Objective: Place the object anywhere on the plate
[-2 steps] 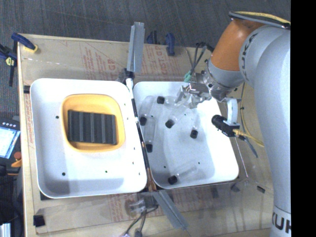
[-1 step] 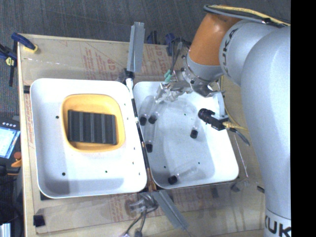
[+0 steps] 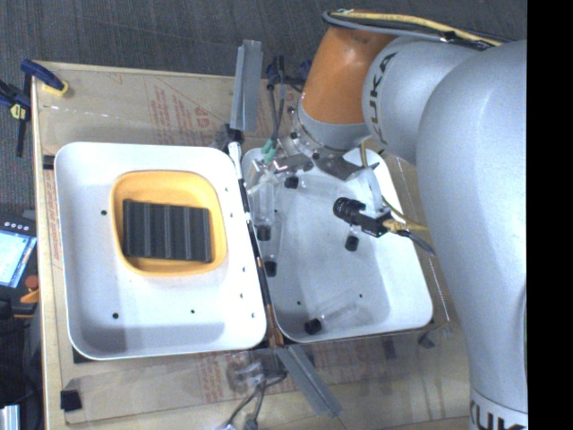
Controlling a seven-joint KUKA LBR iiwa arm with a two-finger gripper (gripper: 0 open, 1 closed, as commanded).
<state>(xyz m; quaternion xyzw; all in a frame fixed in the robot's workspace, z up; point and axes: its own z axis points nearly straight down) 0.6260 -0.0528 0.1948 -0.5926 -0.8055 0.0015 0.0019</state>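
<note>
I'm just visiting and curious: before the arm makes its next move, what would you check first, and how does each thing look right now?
1. Plate in place in the left bin: ok, the yellow plate with its dark ribbed centre lies flat there.
2. Plate top free to receive something: ok.
3. Gripper position: not ok for placing, it sits at the upper left of the right bin, beside the divide, not over the plate.
4. Object held: cannot tell, nothing is clearly visible at the gripper.
5. Object to pick located: cannot tell, only small dark bits show on the right bin's floor.
</note>
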